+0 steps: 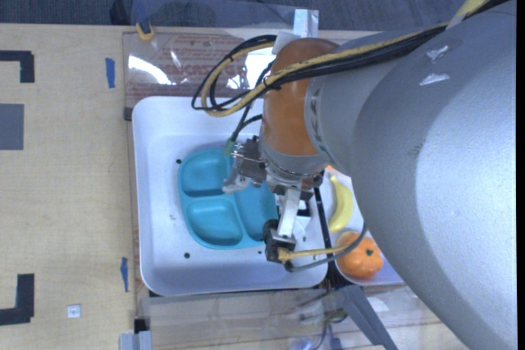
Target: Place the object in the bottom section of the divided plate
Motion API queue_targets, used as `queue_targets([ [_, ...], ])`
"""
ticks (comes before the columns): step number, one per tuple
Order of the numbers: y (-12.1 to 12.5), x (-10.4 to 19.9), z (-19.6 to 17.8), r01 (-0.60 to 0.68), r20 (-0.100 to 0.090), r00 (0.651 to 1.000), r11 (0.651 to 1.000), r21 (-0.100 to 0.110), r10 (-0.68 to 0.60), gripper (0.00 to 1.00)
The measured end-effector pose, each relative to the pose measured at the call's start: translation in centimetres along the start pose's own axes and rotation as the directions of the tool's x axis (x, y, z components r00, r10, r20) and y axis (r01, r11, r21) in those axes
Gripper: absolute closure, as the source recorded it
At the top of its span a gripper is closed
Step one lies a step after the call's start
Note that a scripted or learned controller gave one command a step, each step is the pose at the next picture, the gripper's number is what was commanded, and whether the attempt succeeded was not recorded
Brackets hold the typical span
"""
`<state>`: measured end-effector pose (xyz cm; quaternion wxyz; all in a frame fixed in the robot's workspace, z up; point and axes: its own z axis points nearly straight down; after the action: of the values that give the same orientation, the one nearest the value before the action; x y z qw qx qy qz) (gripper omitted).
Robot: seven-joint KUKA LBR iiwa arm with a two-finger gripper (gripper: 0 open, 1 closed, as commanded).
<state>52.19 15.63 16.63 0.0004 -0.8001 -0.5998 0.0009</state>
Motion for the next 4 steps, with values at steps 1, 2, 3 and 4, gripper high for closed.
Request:
queue_targets([
  [1, 0.03, 0.05, -0.98, 0.001, 0.0, 1.0, 1.0, -0.001, -0.001, 1.0],
  [2, 0.0, 0.05, -0.92, 0.002, 0.001, 1.0, 1.0, 0.0, -0.002, 0.0],
  [3, 0.0, 0.05, -0.92, 0.001, 0.001, 1.0, 1.0, 0.0, -0.001, 0.0],
  [4, 0.06, 0.05, -1.89, 0.002, 0.001, 1.0, 1.0, -0.001, -0.002, 1.0],
])
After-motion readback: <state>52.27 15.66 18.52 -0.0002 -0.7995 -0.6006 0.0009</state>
